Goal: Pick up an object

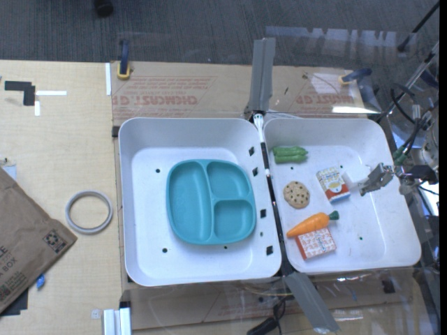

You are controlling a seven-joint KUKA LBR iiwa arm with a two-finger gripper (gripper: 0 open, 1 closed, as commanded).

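Overall, the light wooden tabletop carries two white bins; dark carpet lies beyond. The right bin holds a carrot (between cookie and red box). The claw hovers near its right wall, grip state indiscernible.

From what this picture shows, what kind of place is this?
Probably a robot lab test bench, not a kitchen. Two white bins sit side by side; the food in the right one looks like toys: a carrot and a cookie. A gripper reaches in, and the bench carries tape marks.
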